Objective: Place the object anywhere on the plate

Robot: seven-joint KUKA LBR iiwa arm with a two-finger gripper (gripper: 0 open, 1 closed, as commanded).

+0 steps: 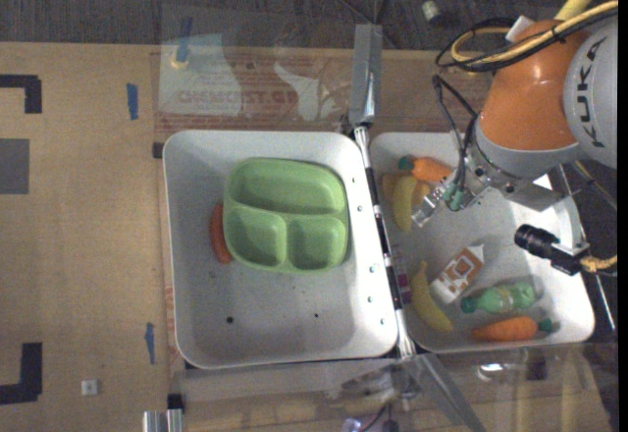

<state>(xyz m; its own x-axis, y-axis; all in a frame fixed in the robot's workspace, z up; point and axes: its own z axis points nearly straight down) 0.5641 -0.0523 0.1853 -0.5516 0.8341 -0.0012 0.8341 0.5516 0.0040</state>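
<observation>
A green divided plate [286, 214] lies in the upper part of the left bin [275, 322]. An orange-red piece [218, 233] lies against the plate's left edge, on the bin floor. My gripper [439, 199] hangs over the upper left of the right bin [564, 224], beside a yellow banana [402, 199] and just below an orange carrot [430, 168]. I see nothing clearly between its tips.
Lower in the right bin lie a white and orange carton [459, 272], a second banana [428, 298], a green bottle [502, 297] and another carrot [508, 329]. A metal divider [378, 224] separates the bins. Cables loop above the arm's orange band [525, 106].
</observation>
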